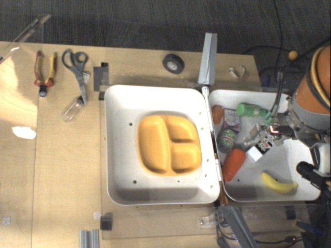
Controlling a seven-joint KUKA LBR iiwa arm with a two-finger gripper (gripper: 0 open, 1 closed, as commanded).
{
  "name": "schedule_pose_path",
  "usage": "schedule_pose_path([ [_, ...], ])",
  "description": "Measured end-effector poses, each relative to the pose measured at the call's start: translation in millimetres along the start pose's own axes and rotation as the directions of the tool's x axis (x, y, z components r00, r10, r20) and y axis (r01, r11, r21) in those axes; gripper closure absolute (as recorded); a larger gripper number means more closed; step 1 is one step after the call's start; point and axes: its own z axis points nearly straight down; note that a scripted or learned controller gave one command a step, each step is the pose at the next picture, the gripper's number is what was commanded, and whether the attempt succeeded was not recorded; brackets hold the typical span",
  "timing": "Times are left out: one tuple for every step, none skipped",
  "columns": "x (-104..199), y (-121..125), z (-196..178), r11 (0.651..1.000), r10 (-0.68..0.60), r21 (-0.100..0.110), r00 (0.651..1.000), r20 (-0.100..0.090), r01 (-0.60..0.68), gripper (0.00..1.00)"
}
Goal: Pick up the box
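Observation:
A small white box [254,153] lies in the right bin [289,161], between the carrot and the banana. My gripper [265,135] hangs over the middle of that bin, just above and to the right of the box. Its tip is dark and cluttered, with a small red light on it. The tip looks close to the box, but I cannot tell whether it touches it. The grey arm with its orange band [319,81] comes in from the right edge.
The right bin also holds an orange carrot [234,164], a yellow banana [279,183], a green bottle [252,110], a can [227,137], a purple-and-white packet [231,119] and a brown round item [217,113]. A yellow divided tray [168,142] sits in the left bin [120,138]. Scissors [77,68] and pliers [44,71] lie at the bench's back left.

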Motion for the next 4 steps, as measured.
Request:
schedule_pose_path([
  [-9, 90, 158, 0.988, -0.154, -0.010, 0.988, 0.002, 0.154, 0.00],
  [5, 145, 160, 0.984, -0.178, -0.003, 0.984, 0.003, 0.178, 0.00],
  [6, 147, 148, 0.983, -0.181, -0.010, 0.983, 0.004, 0.181, 1.00],
  [67, 149, 21, 0.976, -0.220, -0.004, 0.976, 0.001, 0.220, 1.00],
])
